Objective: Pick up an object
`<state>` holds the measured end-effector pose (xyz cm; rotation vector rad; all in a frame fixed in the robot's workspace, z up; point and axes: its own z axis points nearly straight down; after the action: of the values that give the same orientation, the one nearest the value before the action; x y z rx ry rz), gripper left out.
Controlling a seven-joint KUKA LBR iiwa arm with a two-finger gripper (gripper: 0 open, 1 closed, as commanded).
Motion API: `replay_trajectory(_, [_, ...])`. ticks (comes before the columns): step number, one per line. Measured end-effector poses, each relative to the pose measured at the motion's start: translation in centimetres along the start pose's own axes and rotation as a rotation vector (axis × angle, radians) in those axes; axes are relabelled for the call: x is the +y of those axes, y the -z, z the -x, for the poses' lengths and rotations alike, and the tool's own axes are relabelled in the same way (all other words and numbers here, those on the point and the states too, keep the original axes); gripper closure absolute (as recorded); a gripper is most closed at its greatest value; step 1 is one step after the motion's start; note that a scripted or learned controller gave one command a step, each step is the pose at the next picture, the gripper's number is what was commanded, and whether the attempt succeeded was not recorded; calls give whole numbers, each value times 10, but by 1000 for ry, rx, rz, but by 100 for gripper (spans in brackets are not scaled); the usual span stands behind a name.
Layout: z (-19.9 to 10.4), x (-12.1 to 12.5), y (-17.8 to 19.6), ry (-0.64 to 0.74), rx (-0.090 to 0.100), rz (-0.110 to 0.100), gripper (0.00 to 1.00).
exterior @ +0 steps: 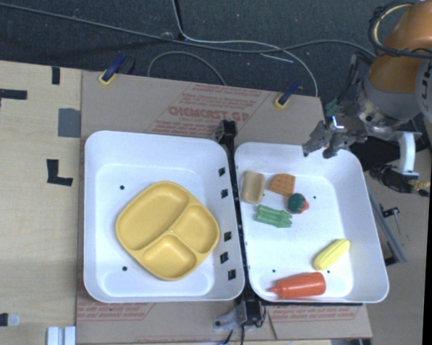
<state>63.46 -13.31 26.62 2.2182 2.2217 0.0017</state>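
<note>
Approach step, by the look of it, with nothing picked up yet. Reaches in from the right with the arm [397, 77] and holds the jaws spread, nothing between them, high over the far right corner of the right bin [367, 214], about above its rim. Finds every candidate lying on that bin's floor: a tan piece [252, 186] and an orange-brown piece [281, 184] side by side near the far left, a small green-and-red round thing [296, 203] just beside the latter, a green pod [273, 217] a little nearer the camera, a yellow corn cob [331, 253] toward the right wall, and a red-orange carrot-like piece [299, 285] close to the near rim. Leaves aside the left bin [98, 197], taken up by a yellow divided plate [168, 229]. Calls next for choosing one target, moving inward and down over it, turning the wrist so the jaws straddle its narrow width, then closing and lifting. Favours, as a judgement, the corn cob or the carrot-like piece: each well apart from its neighbours, with room on both sides. Risks a double contact or a nudge among the tan, orange-brown and round pieces, set close together. Warns also of the carrot-like piece lying near the wall, with little clearance on that side.
</note>
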Motion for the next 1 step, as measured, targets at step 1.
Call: replay_trajectory(1, [-48,-28,-15,1,1,-6,100])
